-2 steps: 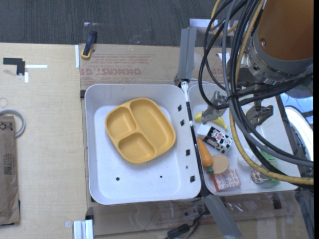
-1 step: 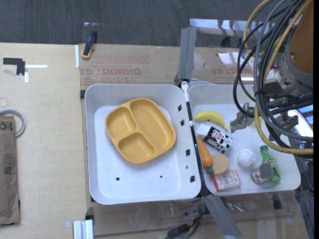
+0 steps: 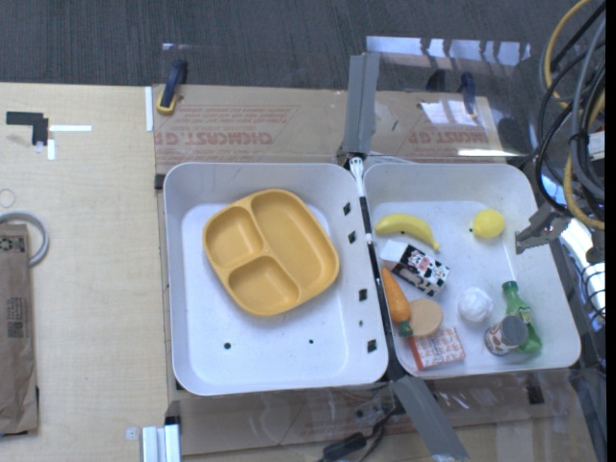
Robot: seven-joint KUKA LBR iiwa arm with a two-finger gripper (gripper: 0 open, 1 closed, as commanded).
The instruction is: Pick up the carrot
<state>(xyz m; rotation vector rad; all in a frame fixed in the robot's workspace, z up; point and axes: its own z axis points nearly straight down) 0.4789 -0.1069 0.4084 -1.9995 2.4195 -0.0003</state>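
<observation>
Evidently the task is at its opening step, the approach, with nothing yet lifted. The grey gripper (image 3: 539,230) sits at the far right rim of the right-hand white bin (image 3: 551,287), well apart from the orange carrot (image 3: 394,295) and to that carrot's upper right. It has hold of nothing that can be seen, and how wide it stands cannot be told at this size. The carrot lies lengthwise along the bin's left wall, its leafy green end pointing toward the camera. Just above the carrot is a curved yellow banana (image 3: 407,226). A black-and-white patterned carton (image 3: 420,267) touches the carrot's upper right side, and a round tan disc (image 3: 425,315) presses against its lower right. Further right of the carrot are a white ball (image 3: 475,304) and a green plastic bottle (image 3: 518,314). The next move probably calls for travel across the bin and a descent aligned across the carrot's narrow width, since neighbours crowd its right flank.
</observation>
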